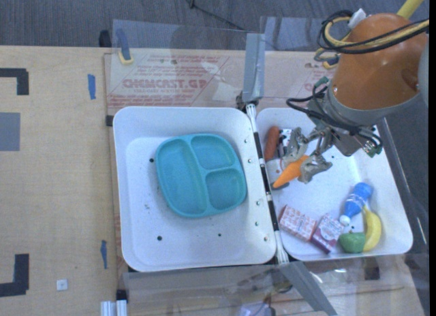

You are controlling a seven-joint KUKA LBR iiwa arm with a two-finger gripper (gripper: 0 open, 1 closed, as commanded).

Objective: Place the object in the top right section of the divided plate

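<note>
**Carrot at the gripper, plate not yet reached**

Nearest the lens: orange wrist band (371,52), glossy, domed. Left to right: teal divided plate (201,174), smooth plastic, three sections, in left bin (136,240); orange carrot (290,171), tapered, at gripper (308,160) over right bin (395,236). Grip unclear: couldn't tell clamped or loose. Judged pickup step; next, lift and carry left to top right section. Also noted: blue bottle (356,201), yellow banana (372,229).
</note>
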